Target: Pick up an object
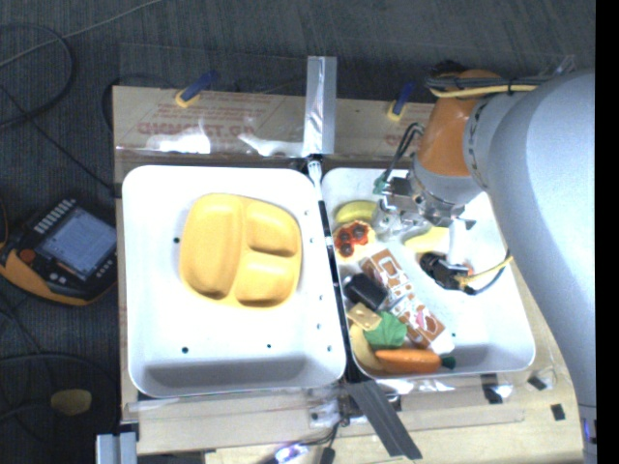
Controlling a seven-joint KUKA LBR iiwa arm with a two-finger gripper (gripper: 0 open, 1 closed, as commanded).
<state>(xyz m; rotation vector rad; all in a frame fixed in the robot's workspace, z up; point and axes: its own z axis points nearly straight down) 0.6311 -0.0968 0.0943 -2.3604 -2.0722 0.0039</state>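
Left bin (pixel 145 356) holds one item: a yellow divided tray (pixel 239 248), lying flat near the bin's middle, slightly toward the far wall. Right bin (pixel 503 346) holds the clutter, all packed against its left wall, next to the divider between the bins. From far to near along that wall: a yellow-green fruit (pixel 354 211), a small red piece (pixel 351 236) touching it, a black block (pixel 366 290), a green toy (pixel 387 331) and a carrot (pixel 410 361) lying along the near wall. A long brown printed packet (pixel 406 298) lies slantwise across this group, from beside the red piece down to just above the carrot, resting against the black block and the green toy. A pale yellow piece (pixel 427 239) sits right of the packet's far end. My gripper (pixel 406 213) is low in the right bin's far part, just right of the fruit and above the packet's far end; whether it is open or closed I cannot tell. Nothing is visibly between its tips. A black cable loop (pixel 447 271) hangs off my wrist, right of the packet. Left of the bench, on the floor, a pendant (pixel 70 249).
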